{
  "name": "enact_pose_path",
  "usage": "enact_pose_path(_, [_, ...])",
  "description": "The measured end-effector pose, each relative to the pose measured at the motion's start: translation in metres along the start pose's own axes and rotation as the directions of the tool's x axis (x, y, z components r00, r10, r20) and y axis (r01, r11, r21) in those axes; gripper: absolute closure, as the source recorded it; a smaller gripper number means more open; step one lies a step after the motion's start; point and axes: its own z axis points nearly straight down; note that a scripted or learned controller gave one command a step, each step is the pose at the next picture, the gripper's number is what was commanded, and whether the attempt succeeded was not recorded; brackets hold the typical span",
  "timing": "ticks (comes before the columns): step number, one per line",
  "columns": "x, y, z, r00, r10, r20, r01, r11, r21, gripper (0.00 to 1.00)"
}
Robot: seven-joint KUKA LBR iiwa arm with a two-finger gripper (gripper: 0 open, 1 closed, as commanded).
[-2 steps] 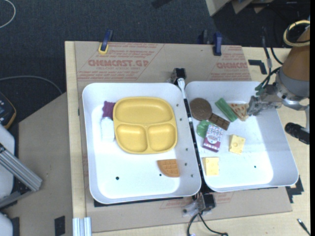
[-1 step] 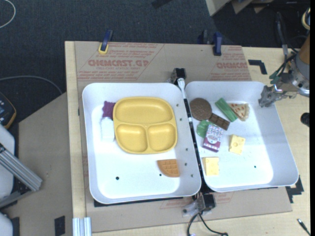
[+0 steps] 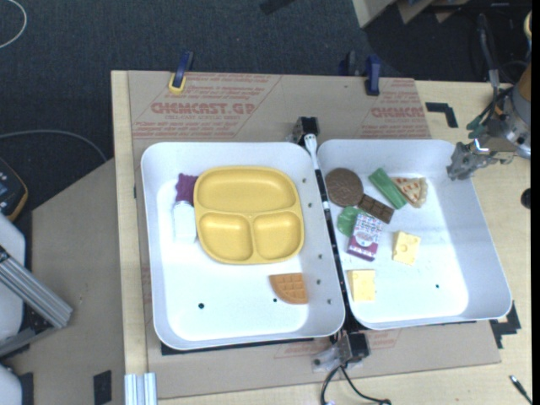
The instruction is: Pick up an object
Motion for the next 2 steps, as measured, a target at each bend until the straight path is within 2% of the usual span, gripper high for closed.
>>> enact_pose_path(1, [0.063,-0.011,0.003,1.0,-0.005,-0.006,0.005,1.0,0.008,1.0])
enact_pose_path(2, [0.111,-0.026,-0.005,1.0,-0.005,-0.006,0.005,1.0,0.008,1.0])
